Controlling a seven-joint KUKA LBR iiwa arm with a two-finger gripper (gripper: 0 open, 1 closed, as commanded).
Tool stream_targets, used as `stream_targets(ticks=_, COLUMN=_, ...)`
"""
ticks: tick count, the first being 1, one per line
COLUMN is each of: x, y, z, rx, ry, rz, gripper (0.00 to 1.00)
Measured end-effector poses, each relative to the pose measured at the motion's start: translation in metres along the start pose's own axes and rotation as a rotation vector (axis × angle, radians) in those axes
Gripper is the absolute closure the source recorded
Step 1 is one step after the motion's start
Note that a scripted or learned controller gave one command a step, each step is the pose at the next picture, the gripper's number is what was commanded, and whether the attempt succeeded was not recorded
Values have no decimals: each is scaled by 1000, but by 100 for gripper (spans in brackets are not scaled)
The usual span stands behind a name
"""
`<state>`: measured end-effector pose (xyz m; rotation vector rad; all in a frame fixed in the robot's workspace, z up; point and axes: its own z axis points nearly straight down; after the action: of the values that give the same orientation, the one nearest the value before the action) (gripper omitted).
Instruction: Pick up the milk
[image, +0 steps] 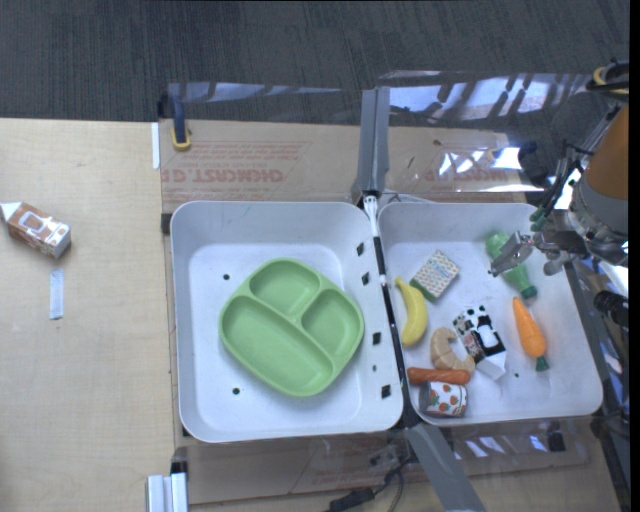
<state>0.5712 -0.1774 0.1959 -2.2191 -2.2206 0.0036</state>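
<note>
1. The arm (600, 170) is reaching in from the right, over the upper right part of the right bin (590, 400).
2. The gripper (530, 255) is hanging just above a green item (500, 243) near the bin's back; how far its claw is parted, I cannot tell, and nothing is showing between it.
3. The milk (480, 338), a black-and-white carton, is lying on its side in the middle of the right bin, between a bread roll (445, 347) and a carrot (529, 328).
4. A banana (411, 311) is lying left of it.
5. A green plate (290, 326) is sitting in the left bin (200, 420).
</note>
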Motion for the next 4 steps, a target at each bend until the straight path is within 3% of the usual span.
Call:
stream_targets(ticks=1, x=10, y=-49, z=80, rx=-23, ry=-4, rz=-7, gripper=0)
stream_targets(ticks=2, x=36, y=-80, z=89, rx=-45, ry=-14, rz=-11, gripper=0)
stream_targets(ticks=3, x=38, y=-77, z=75, rx=-51, ry=-7, rz=-12, gripper=100)
stream_targets(ticks=4, x=37, y=-77, z=75, rx=-51, ry=-8, rz=-12, gripper=0)
